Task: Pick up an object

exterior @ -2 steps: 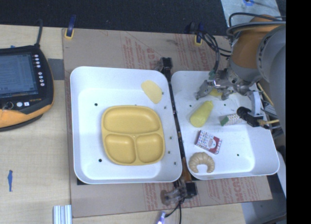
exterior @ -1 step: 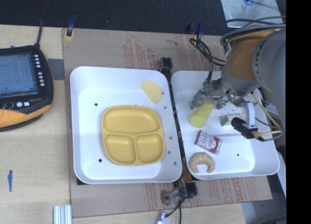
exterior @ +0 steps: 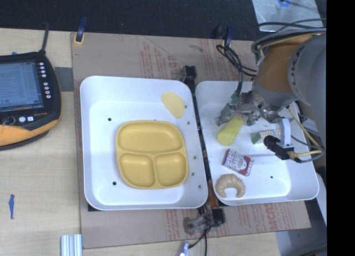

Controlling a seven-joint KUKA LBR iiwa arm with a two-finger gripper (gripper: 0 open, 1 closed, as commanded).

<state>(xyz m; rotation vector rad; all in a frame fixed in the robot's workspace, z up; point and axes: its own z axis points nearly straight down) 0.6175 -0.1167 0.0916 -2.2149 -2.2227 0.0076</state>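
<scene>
Arm: the grey arm with its orange band point(exterior: 280, 69) comes in from the upper right of the frame and bends down over the right bin point(exterior: 299, 185).
Gripper: the gripper point(exterior: 237, 111) sits low in the upper left part of the right bin, right over the top end of the yellow-green object point(exterior: 229, 131). From this slanted view I cannot tell if it is spread or closed, or whether anything is caught in it.
Likely target: the yellow-green object lies tilted, its upper end touching or just under the gripper and its lower end pointing toward the bin's left wall.
Other things in the right bin: a red and white packet point(exterior: 238, 161) lies below it, a croissant point(exterior: 230, 185) sits near the lower edge, and a small green piece point(exterior: 256, 136) lies to the right.
Left bin: a yellow divided tray point(exterior: 151, 153) fills the middle of the left bin point(exterior: 97, 138), with a pale yellow piece point(exterior: 173, 104) above it.
Bench: a tablet-like pendant point(exterior: 25, 96) rests at the far left of the bench point(exterior: 39, 194).
Step in hand: I judge it to be the reach or the grasp itself; nothing looks lifted.
Next move: it calls for a firm close across the narrow width of the object, then a straight rise clear of the bin wall.
</scene>
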